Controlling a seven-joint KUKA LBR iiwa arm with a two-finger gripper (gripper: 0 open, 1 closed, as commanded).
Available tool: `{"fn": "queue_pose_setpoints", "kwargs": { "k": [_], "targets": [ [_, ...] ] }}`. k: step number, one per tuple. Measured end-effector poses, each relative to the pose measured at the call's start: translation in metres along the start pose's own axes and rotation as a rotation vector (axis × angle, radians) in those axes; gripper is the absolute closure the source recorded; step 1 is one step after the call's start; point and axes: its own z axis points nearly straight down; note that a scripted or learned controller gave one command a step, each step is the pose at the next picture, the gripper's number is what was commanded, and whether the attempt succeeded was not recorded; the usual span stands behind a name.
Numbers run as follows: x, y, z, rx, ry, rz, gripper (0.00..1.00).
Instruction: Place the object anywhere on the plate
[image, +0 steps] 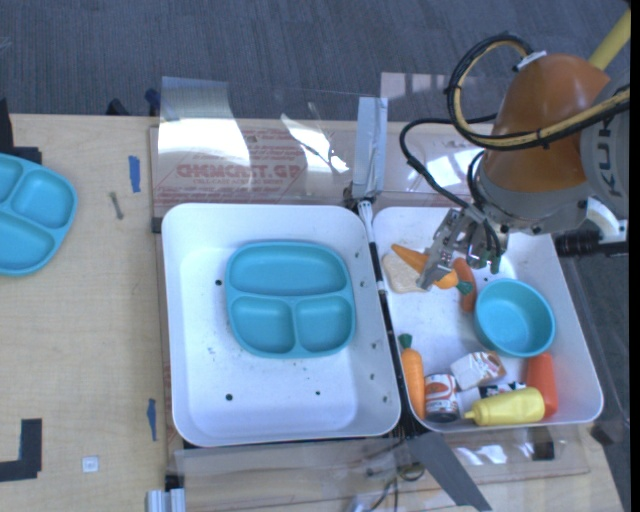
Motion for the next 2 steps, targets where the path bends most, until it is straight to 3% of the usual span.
{"fn": "queue_pose_setpoints", "kwargs": {
  "k": [1,2],
  "targets": [
    [-0.0030,0.1034,0.0300,-0.003,0.001,-0.066,1.00],
    [-0.0054,0.1006,0.0279,-0.003,-0.003,-0.062,0.00]
  ]
}}
